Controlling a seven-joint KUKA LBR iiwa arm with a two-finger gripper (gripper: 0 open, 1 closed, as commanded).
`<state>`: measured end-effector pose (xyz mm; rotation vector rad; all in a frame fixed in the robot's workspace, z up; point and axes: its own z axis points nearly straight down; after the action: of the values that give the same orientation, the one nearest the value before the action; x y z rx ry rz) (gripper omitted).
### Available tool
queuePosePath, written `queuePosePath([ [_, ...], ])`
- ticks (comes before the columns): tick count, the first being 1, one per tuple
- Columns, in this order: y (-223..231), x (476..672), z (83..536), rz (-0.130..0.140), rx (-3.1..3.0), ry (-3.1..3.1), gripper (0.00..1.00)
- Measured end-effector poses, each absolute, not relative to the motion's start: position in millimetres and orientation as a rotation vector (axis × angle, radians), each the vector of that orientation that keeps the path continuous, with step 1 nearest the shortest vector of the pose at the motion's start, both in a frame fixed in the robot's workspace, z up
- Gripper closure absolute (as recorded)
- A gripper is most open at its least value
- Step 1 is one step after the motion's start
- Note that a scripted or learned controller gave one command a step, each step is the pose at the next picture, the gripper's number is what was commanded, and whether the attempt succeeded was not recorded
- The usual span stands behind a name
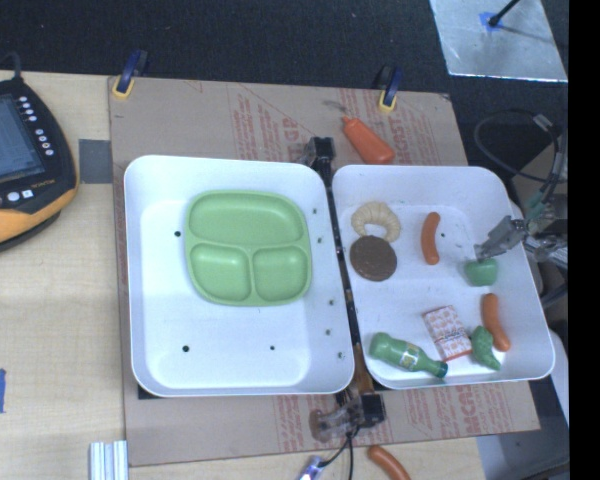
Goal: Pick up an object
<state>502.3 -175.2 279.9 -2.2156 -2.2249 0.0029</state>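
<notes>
Hand [500, 236] at the right bin's [450, 183] far right edge, above a small green toy [481, 271].
Whether its fingers are spread or pressed together cannot be told (too small). The toy sits just below it; its long axis is unclear.

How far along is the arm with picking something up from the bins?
Done: the gripper has reached the right bin, just above a small green object. In hand: nothing visibly held. Left: close on an object and lift it; the sausage and green bottle lie untouched.
</notes>
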Motion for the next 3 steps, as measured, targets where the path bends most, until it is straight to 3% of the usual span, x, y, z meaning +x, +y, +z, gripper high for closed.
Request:
queuePosePath([
  [1, -211.9, 532.4, 171.0, 0.007, -2.213, -2.226, 0.0],
  [2, -213.1, 498.6, 95.6, -0.004, -2.221, -2.233, 0.0],
  [3, -182.4, 510.4, 91.8, 0.003, -2.213, -2.23, 0.0],
])
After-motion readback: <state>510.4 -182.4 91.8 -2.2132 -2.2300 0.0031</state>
